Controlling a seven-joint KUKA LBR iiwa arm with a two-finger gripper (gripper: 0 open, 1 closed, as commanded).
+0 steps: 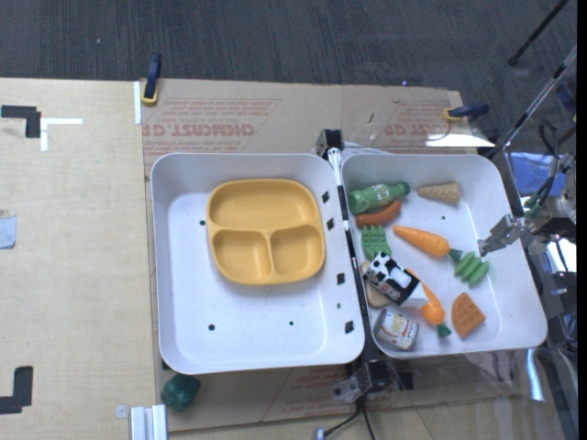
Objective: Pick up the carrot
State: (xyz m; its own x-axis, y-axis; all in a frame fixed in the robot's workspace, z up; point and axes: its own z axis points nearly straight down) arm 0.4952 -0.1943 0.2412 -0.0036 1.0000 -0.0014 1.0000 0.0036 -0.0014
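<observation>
A large orange carrot [422, 240] lies in the middle of the right bin [518, 319], tip pointing left, with its green leaves [470, 267] toward the right. A smaller carrot [431, 307] lies below it, beside a black-and-white cow-patterned toy [390, 275]. My gripper [492, 239] hangs at the right bin's right wall, just right of and slightly above the large carrot's leaves. Nothing is seen held in it.
The right bin also holds a green bottle [378, 194], a sausage [378, 214], a bread piece [439, 192], a green ridged piece [374, 242], a can [398, 330] and an orange cracker [467, 314]. A yellow divided plate [266, 230] sits in the left bin [183, 319].
</observation>
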